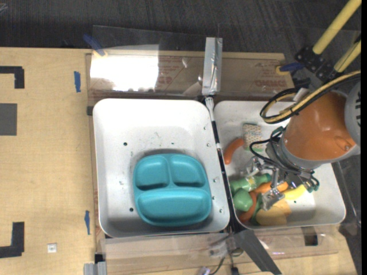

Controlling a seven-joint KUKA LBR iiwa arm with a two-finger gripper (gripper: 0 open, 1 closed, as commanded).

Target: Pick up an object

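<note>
You had the gripper [269, 189] low in the toy pile [255, 202]; its jaws' state I could not tell. Perhaps centre one toy between them first.

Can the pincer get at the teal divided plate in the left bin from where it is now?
Probably yes. The teal plate lies uncovered in the left bin; the pincer is over the right bin's toy pile, so it must cross the divider.

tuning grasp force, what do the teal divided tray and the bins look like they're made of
Teal divided tray: looks like moulded plastic, smooth and semi-matte, with rounded compartment edges and soft highlights. Left bin and right bin: probably thin formed plastic, white and slightly glossy; painted metal cannot be ruled out.
</note>
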